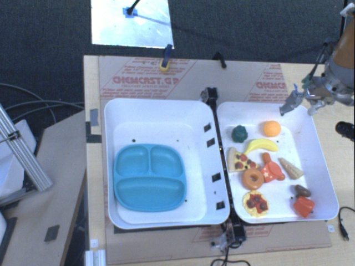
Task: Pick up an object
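Observation:
The right bin [321,148] holds several toy foods: an orange [272,128], a yellow banana [262,145], a dark green broccoli piece [239,133], a pizza slice [239,160], a donut [253,178], a red piece [272,170], a tan cone [290,168], a small round pizza [255,203], a brown piece [302,190] and a red pepper [304,206]. My gripper [302,103] hangs open above the bin's far right corner, with nothing between its fingers. It is up and to the right of the orange.
The left bin [127,115] holds a blue divided plate [149,177]. A black divider [217,148] runs between the bins. A yellow-tipped tool [165,60] lies on the cardboard behind the bins, below a shiny sheet [130,15].

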`<state>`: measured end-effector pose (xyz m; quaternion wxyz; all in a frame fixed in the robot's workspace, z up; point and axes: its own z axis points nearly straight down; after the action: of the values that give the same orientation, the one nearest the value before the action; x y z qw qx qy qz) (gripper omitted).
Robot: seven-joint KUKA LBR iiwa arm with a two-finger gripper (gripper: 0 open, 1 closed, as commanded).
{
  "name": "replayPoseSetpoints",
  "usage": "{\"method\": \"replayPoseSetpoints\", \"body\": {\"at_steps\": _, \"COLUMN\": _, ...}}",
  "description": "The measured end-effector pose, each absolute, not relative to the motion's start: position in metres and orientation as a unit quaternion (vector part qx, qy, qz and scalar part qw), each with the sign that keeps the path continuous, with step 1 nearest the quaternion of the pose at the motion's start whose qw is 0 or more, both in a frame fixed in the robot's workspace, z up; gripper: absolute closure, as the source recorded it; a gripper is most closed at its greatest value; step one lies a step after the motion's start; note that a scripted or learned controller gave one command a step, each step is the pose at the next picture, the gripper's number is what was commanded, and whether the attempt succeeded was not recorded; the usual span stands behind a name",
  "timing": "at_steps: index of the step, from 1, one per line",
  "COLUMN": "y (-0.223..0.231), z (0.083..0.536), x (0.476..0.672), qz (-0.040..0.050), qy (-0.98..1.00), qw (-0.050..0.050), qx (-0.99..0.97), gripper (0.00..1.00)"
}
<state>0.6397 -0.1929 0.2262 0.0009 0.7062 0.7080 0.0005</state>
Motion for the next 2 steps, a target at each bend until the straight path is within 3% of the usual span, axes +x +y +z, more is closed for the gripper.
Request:
{"method": "replayPoseSetpoints", "body": {"at_steps": 1, "y": -0.188, "z": 0.114, "x": 0.656, "qz": 0.001, "qy": 0.709, "qw": 0.002, "qx": 0.705, "gripper": 0.0}}
{"method": "replayPoseSetpoints", "body": {"at_steps": 2, "y": -0.207, "z": 0.089, "x": 0.67, "qz": 0.0011, "qy": 0.709, "qw": 0.002, "qx": 0.705, "gripper": 0.0}}
